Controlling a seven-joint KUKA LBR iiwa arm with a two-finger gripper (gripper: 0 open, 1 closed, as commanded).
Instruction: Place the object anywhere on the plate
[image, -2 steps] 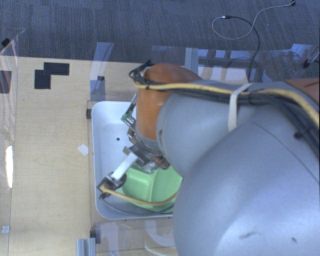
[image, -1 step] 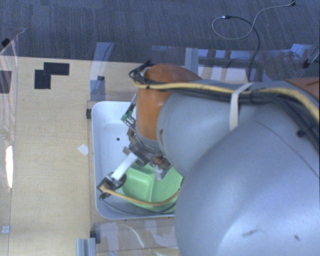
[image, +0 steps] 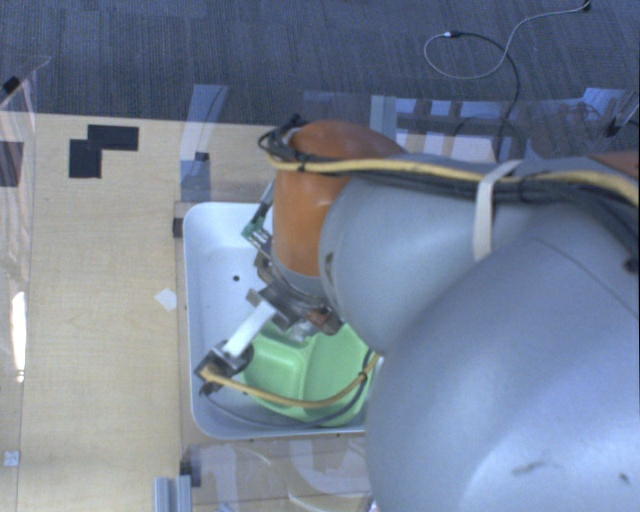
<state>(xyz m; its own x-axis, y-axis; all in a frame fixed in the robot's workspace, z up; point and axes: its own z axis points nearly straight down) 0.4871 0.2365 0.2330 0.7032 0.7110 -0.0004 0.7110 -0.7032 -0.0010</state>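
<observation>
A light green plate (image: 300, 372) lies in the near part of the white bin (image: 205, 300), reaching almost to its front wall. My gripper (image: 292, 308) hangs under the orange wrist band, right over the plate's far edge. The wrist and the big grey arm hide whatever is beneath the gripper and between its tips. A yellow cable loops across the plate's front.
The grey arm (image: 500, 330) covers the whole right half of the view. Left of the bin is bare wooden bench (image: 100, 320) with a black L-shaped mark (image: 100, 150) at the back. A small dark speck (image: 237, 279) sits on the bin's floor.
</observation>
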